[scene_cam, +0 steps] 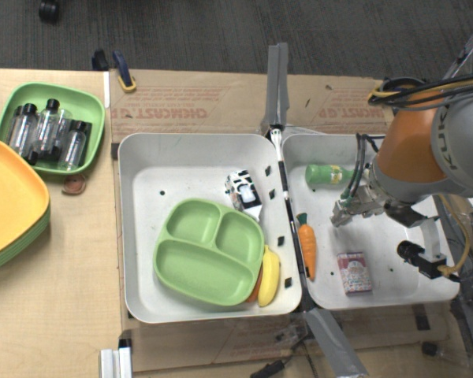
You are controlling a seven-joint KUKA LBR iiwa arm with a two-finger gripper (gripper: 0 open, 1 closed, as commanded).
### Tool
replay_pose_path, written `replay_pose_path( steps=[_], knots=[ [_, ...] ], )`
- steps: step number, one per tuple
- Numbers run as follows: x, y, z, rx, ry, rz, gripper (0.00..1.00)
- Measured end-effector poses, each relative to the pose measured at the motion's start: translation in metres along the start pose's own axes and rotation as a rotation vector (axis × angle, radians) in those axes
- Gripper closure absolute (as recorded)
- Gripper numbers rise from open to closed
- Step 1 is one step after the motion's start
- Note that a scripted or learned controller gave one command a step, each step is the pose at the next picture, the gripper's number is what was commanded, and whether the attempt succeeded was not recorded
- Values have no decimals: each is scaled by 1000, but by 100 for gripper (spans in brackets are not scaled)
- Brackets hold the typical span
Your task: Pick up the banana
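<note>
The yellow banana (270,274) lies in the left bin (142,164) near its front right corner, tucked against the right edge of a green divided plate (209,250). Something orange peeks out just below the banana. My gripper (344,213) hangs over the middle of the right bin (402,290), well to the right of the banana and across the wall between the bins. It sits between a green bottle (327,175) and a small pink box (353,273). Nothing shows in its grasp.
An orange carrot (307,246) lies along the right bin's left wall, between gripper and banana. A black-and-white toy (243,190) rests behind the plate. Left of the bins stand a green tray of bottles (51,128) and stacked yellow plates (8,203).
</note>
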State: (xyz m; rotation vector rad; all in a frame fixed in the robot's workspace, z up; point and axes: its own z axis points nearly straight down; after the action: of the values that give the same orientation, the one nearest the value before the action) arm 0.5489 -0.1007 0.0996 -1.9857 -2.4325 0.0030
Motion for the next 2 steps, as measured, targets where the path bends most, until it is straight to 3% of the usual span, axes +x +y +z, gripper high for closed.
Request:
replay_pose_path(
  steps=[1, 2],
  knots=[
    [-55, 11, -23, -3, -1, -15, 100],
    [-48, -84, 9, 0, 2, -49, 100]
  ],
)
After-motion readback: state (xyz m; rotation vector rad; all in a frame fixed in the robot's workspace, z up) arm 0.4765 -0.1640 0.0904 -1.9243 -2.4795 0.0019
